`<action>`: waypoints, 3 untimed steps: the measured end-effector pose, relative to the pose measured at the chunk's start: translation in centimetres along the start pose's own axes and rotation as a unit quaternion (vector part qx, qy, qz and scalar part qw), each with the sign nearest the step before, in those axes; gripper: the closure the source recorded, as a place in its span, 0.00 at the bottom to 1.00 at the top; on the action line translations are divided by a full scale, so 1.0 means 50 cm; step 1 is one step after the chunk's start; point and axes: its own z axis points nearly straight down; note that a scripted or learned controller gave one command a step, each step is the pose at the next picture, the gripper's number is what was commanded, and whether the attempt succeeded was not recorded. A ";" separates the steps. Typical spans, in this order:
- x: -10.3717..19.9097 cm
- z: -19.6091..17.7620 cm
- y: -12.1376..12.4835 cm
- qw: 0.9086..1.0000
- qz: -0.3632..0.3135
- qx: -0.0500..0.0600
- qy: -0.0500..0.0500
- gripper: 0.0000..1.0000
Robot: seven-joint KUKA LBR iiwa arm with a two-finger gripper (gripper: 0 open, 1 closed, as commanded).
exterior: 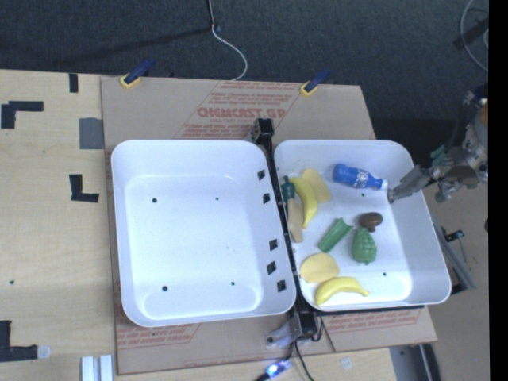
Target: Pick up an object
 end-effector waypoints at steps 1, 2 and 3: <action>-0.003 0.272 0.066 1.000 -0.001 0.006 0.002 0.00; 0.124 0.386 0.155 1.000 -0.003 0.000 0.000 0.00; 0.194 0.376 0.229 1.000 -0.001 0.000 -0.007 0.00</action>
